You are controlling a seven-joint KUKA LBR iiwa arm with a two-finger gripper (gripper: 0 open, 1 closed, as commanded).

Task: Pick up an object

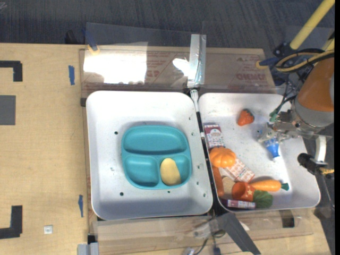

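Jaws over upright blue object (273,150)

A pale wooden bench (42,142) carries two white bins: the left bin (101,195) at centre and the right bin (305,195) touching it at its 3 o'clock side. At 12 o'clock from the left bin a clear plastic sheet (133,62) catches glare, with a silvery strip (196,60) along its right edge. Black corner marks (11,70) sit at 9 o'clock and blue tape (71,74) at 10 o'clock. A yellow pole (316,16) slants over grey carpet (159,4) at 1 o'clock, above coiled cables (289,60).
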